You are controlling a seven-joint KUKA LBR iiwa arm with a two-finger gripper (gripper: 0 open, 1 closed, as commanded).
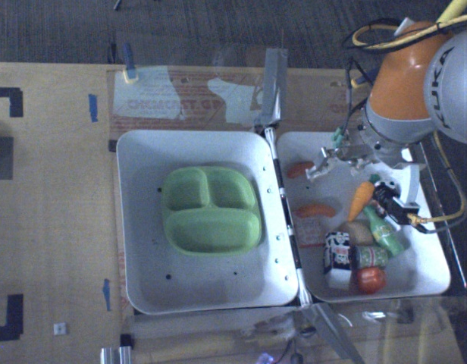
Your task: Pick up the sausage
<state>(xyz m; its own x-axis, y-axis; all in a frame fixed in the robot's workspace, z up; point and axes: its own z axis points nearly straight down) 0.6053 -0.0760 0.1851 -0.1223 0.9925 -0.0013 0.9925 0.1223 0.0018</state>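
Two reddish sausage-like pieces lie in the right bin. One sausage is near the bin's far left corner, and a second, similar piece lies a little nearer, by the left wall. My gripper hangs over the bin's far part, just right of the far sausage and apart from it, with nothing seen in its hold. The grey and orange arm reaches in from the upper right.
A green divided plate sits in the left bin. The right bin also holds a carrot, a green bottle, a black-and-white carton, a can and a tomato. A cable trails over its right side.
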